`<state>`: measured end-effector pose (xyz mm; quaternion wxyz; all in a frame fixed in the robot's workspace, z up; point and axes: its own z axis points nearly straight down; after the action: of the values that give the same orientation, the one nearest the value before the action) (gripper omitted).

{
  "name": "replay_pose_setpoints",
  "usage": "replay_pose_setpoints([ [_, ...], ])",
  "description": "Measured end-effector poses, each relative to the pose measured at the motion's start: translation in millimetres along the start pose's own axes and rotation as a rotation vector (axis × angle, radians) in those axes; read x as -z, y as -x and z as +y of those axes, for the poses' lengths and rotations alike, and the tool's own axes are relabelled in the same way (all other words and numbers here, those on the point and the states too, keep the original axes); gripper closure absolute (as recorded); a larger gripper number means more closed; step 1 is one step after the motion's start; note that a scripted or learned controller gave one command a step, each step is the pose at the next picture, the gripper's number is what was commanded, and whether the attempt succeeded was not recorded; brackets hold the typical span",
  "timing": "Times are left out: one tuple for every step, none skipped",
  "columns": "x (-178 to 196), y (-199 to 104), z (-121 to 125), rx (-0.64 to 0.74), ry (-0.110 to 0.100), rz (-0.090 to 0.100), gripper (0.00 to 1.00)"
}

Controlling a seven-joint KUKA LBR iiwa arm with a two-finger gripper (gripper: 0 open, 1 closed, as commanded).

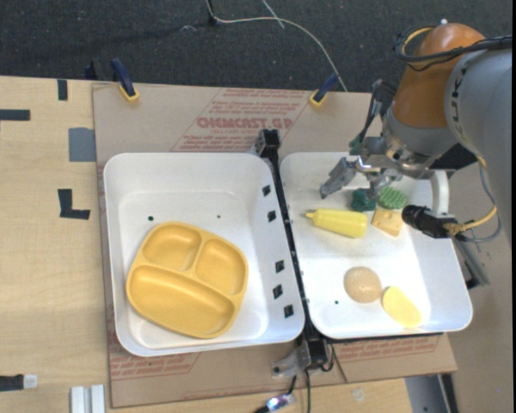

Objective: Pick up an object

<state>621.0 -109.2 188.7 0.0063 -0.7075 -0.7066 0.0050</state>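
The arm (451,76) enters at three o'clock and is cut off by the frame, its wrist hiding the right bin's (322,312) far corner. The gripper (358,176) hangs with fingers spread and nothing between them, over bare floor at that bin's eleven o'clock. At its four o'clock huddle the yellow bottle (339,222), a half-hidden dark green piece (362,200), and a hard-to-read tan block (387,222).

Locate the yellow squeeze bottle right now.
The yellow bottle lies on its side in the right bin, near the divider, left of a tan block.
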Motion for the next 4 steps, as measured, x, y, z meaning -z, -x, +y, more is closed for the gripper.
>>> replay_pose_setpoints([
  [8.3,-0.3,3.2,0.003,0.014,-0.002,0.0],
  [-52.9,-8.9,2.4,0.003,0.009,-0.002,0.0],
  [-105.8,-9.5,2.9,0.003,0.015,-0.004,0.0],
  [-92.4,-10.1,3.7,0.004,0.017,-0.003,1.0],
])
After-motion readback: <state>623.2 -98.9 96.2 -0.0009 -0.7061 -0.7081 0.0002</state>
